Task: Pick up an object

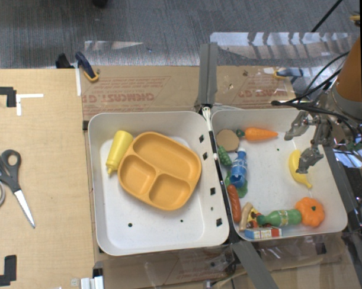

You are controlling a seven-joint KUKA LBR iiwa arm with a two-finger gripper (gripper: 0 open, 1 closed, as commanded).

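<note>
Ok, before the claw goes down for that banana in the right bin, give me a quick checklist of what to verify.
1. Claw above the small yellow toy banana: ok, it hangs over the banana's right side.
2. Claw's finger state: cannot tell.
3. Nothing held yet: ok, the banana lies on the floor of the shallow white right bin.
4. Space around the banana: ok, the orange toy pumpkin and orange toy carrot lie apart from it.
5. Bin wall: not ok, the banana lies near the right wall, so the claw has little room there.
6. Cables near the wrist: cannot tell if they could snag.
</note>
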